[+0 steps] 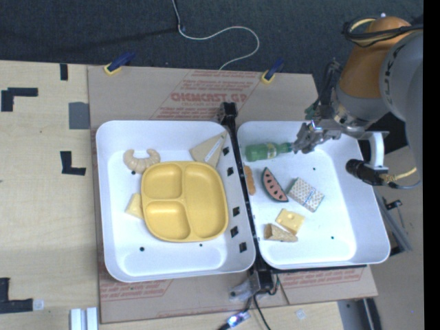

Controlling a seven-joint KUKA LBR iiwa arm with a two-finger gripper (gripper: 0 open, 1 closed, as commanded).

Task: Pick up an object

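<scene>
My gripper (306,140) hangs low over the back of the right bin (357,246), just past the right end of a green bottle (265,151) that lies on its side. It is close to the bottle's tip, and I cannot tell whether it touches. A watermelon slice (275,185), a patterned packet (306,194) and two cheese-like yellow pieces (289,220) lie further forward in the same bin, apart from the gripper.
The left bin (113,239) holds a yellow divided plate (184,200), a tan curved pastry (139,159), a pale wedge (210,148) and a yellow piece (134,205). The ridge between the bins (237,184) runs just left of the bottle. The arm (368,74) comes in from the upper right.
</scene>
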